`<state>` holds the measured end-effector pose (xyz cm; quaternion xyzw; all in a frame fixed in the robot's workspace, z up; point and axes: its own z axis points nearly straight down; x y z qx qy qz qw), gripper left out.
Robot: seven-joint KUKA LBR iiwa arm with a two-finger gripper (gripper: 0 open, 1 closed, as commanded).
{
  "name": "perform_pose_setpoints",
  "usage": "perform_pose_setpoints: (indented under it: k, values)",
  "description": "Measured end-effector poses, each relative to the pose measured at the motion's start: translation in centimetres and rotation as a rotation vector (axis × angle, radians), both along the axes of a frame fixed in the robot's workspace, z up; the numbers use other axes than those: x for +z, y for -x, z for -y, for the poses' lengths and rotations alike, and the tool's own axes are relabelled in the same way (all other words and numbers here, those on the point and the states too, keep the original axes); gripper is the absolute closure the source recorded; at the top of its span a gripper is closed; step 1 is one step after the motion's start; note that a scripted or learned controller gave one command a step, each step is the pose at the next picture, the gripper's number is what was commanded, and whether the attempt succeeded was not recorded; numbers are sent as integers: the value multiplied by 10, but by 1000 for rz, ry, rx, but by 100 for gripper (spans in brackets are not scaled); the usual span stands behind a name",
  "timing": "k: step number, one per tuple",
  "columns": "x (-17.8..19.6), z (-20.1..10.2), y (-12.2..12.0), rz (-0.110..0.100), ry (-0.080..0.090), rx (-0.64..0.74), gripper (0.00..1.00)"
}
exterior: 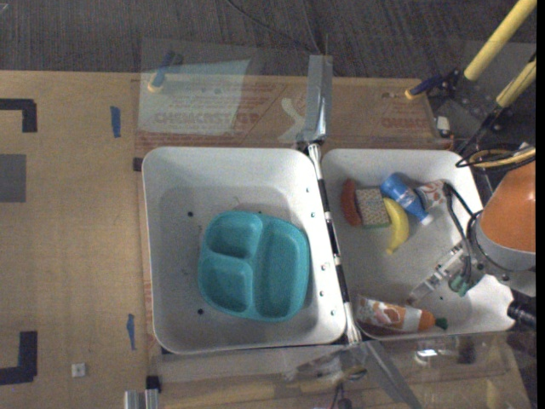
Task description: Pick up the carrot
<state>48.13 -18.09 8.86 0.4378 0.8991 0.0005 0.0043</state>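
Observation:
The carrot (397, 316) is orange with a green tip at its right end. It lies flat along the front wall of the right bin (477, 313), near the front left corner. My gripper (428, 286) hangs low in the right bin, just above and to the right of the carrot and slanted down-left toward it. Nothing shows in its grasp. The arm's orange band (513, 211) sits at the right edge of the view.
A yellow banana (397, 225), a blue bottle (402, 193), a small sponge block (371, 205) and a red-brown piece (350, 202) lie in the right bin's back half. A teal divided plate (254, 265) fills the left bin (170, 194). Cables (460, 216) trail beside the arm.

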Motion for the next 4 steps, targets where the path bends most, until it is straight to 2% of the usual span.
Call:
perform_pose_setpoints:
  k: [1, 2, 3, 4]
  values:
    - [12, 3, -1, 8, 1, -7, 100]
    - [115, -24, -46, -2, -2, -265, 100]
    - [121, -111, -10, -8, -4, -100, 100]
    - [96, -176, -14, -9, -3, 74, 100]
